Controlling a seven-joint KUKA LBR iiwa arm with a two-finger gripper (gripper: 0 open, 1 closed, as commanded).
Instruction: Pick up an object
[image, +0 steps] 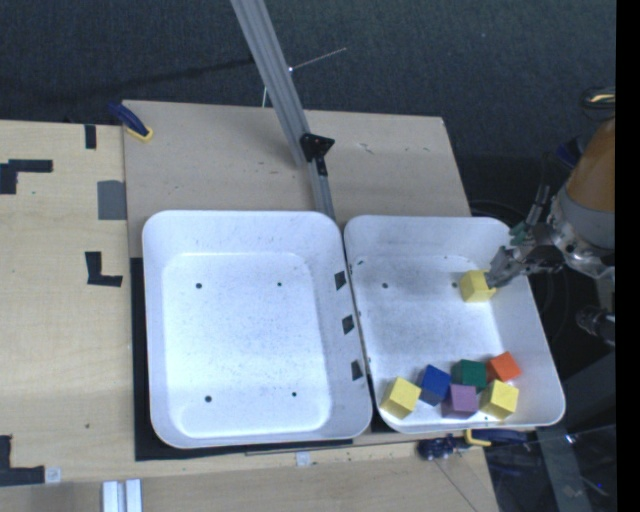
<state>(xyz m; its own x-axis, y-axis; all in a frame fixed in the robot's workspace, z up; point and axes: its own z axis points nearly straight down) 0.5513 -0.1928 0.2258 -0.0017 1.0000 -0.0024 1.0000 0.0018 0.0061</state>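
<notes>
The claw (503, 266) is low over the right bin (420, 250), at its right side, and its tip is just beside a yellow cube (476, 287) that lies alone on the bin floor, well apart from the other blocks. I cannot tell how far the claw is open, and I cannot tell if it touches the cube; nothing is visibly held. This lone cube seems to be the best target, because there is free space on its left and near sides. To do the step well, I think the arm should bring the claw exactly above the middle of the cube, turn it so that it meets two flat faces and not the corners, and go down straight until it is around the cube. The bin wall at the right is close, so the descent should stay clear of it. The cluster at the near edge, with a blue cube (435, 383), a green cube (469, 373) and a purple cube (462, 399) packed together, looks harder to grasp cleanly. The left bin (240, 240) plays no part.
</notes>
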